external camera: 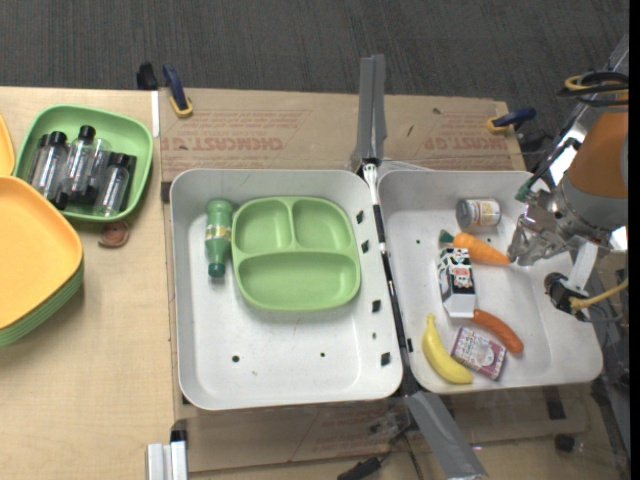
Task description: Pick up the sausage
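Sausage lying free in the right bin, gripper above the carrot

Stacked orange plates [35, 258] are seen at the far left of the bench, and behind them a small green tray [135, 133] with dark-capped bottles [80, 168] in it. The left bin [280, 378] is placed next: a green bottle [218, 236] is laid along its left wall, and a green divided plate [296, 252] is set just beside that bottle. The right bin [415, 218] is joined to it at the middle. In this bin a small can [479, 212] is found near the back wall, an orange carrot [480, 250] in front of the can, and a black-and-white carton [458, 281] below the carrot. A yellow banana [442, 354] is laid near the front edge, with a pink packet [477, 353] just beside it. The sausage [498, 330] is located in the front half of the right bin, tilted, touching the upper edge of the pink packet and lying apart from the carton. The gripper [528, 250] is held at the right end of the carrot, near the right wall, well apart from the sausage. Whether the fingers are apart or together cannot be told, since they are blurred against the bin.
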### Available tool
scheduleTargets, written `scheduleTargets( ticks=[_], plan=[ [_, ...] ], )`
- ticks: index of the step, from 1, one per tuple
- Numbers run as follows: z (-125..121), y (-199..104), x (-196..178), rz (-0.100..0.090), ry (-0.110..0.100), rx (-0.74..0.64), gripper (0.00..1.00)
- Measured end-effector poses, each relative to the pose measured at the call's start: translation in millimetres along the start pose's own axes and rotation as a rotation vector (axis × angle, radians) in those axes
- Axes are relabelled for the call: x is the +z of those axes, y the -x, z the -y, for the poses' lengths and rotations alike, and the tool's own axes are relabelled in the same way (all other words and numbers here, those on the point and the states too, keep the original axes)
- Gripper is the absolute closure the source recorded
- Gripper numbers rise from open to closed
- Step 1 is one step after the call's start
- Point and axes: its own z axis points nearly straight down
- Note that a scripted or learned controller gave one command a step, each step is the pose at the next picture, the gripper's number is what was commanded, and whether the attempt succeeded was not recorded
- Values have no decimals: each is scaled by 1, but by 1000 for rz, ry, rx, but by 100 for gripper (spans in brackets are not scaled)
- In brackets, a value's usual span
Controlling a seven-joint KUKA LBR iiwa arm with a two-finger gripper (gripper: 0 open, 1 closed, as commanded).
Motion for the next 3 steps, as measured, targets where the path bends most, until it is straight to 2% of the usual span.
scheduleTargets(
  ticks=[1, 2, 3],
  plan=[
    [57, 21, -28, 0, -2, 432, 100],
    [16, -15, -138, 2, 0, 418, 100],
    [-43, -23, -48, 2, 0, 642, 100]
  ],
)
